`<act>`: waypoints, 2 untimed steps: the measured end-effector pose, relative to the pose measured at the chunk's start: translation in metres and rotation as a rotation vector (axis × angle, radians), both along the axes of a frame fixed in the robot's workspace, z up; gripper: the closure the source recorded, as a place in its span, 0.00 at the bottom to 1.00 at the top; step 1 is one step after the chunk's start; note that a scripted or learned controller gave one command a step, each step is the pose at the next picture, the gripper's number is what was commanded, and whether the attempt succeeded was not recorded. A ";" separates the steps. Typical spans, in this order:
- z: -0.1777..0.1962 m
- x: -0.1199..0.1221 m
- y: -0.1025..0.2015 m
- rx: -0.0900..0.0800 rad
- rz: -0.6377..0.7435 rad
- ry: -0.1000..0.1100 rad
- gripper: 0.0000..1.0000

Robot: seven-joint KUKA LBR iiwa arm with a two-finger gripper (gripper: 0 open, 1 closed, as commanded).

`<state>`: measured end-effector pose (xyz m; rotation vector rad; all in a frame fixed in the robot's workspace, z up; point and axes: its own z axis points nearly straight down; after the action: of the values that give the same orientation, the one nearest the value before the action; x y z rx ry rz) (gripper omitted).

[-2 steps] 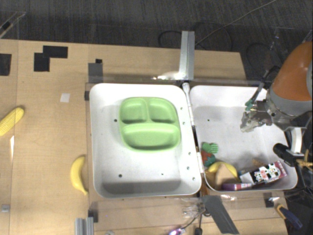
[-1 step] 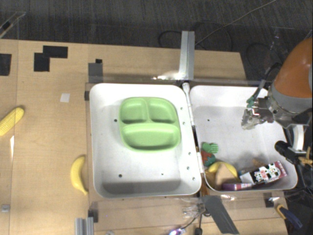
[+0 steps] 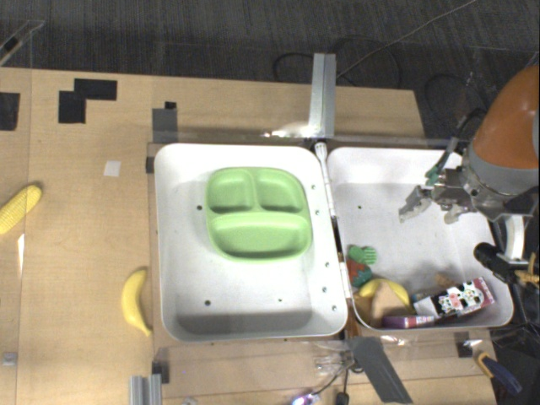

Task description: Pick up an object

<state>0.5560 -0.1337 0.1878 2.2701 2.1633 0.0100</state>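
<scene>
A pale wooden bench [image 3: 84,226] fills most of the frame. Two shallow white bins sit on it side by side: the left bin [image 3: 177,251] at centre, the right bin [image 3: 380,175] toward the right. At the left edge lies a yellow corn cob [image 3: 18,209]; a banana [image 3: 135,300] lies at lower left, just beside the left bin.

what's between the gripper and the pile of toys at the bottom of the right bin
Bare white bin floor, in the camera view. The gripper hangs above the right bin; the toys crowd its near edge.
</scene>
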 end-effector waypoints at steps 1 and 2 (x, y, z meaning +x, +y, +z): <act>-0.097 0.011 0.038 -0.004 0.268 -0.004 0.00; -0.098 0.060 -0.006 -0.007 0.369 -0.006 0.00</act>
<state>0.6159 -0.1395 0.0898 1.8307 2.5366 0.0110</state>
